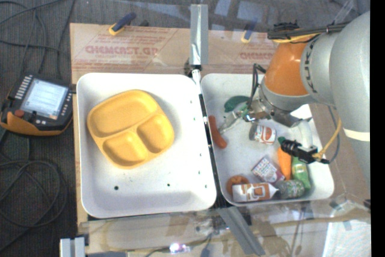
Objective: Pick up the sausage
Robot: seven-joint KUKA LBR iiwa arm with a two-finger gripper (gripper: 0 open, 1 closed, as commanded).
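Observation:
The sausage (216, 131) is a short reddish-brown link lying against the left wall of the right bin (210, 168), roughly lengthwise along it. My gripper (236, 118) hangs low in the same bin, just right of the sausage and angled toward it, its tip close to the sausage's upper half. Nothing shows in its grasp. The grey arm with its orange band (289, 72) reaches in from the right and covers the bin's back right part.
A green item (236, 103) lies behind the gripper and a small can (263, 133) beside it. A carrot (284, 161), green bottle (299, 173), packet (266, 168) and sauce bottle (252, 192) crowd the front right. The left bin (150, 189) holds a yellow divided plate (131, 127).

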